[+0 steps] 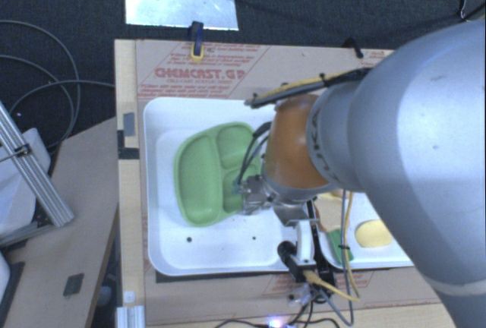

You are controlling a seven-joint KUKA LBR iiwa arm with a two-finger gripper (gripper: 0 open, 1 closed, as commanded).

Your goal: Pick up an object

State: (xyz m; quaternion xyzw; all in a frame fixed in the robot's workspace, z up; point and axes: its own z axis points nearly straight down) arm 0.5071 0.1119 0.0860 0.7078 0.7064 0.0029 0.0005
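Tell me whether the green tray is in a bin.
In: the green tray lies flat inside the left bin, compartments facing up.

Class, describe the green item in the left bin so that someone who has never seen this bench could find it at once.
Start at the left white bin, the one away from the arm's base. In its middle lies a pale green divided tray, oval, with moulded compartments, its right edge under the arm's orange band. It is the large green thing in that bin; the pale yellow object lies in the other bin.

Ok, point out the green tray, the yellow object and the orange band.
green tray point(203, 178): camera view, its large compartment.
yellow object point(372, 234): camera view, its top.
orange band point(292, 144): camera view, its lit side.
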